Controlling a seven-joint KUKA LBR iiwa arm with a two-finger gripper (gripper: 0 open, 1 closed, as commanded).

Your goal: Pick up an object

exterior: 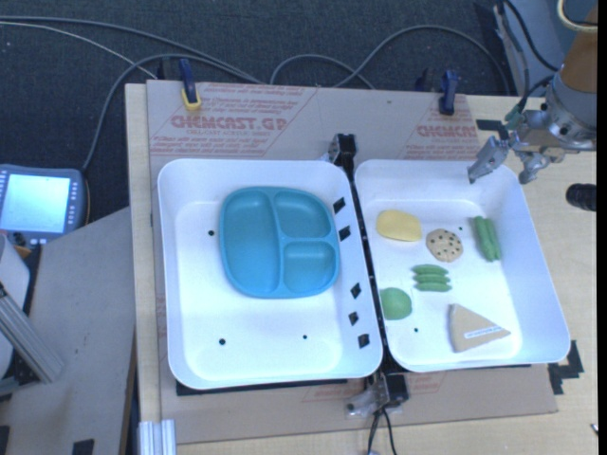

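The hand (507, 162) hovers spread open over the right bin's (541, 282) far rim, holding and touching nothing. Below it lie a bean (487, 238), cookie (444, 245), yellow piece (398, 226), pea pod (432, 278), and wedge (477, 329)

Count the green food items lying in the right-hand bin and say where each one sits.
3. A long green pod lies near the bin's right wall, a shorter pea pod sits mid-bin below the cookie, and a round green piece rests by the left wall.

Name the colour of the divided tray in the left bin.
Light blue tray, seen clearly in the camera view.
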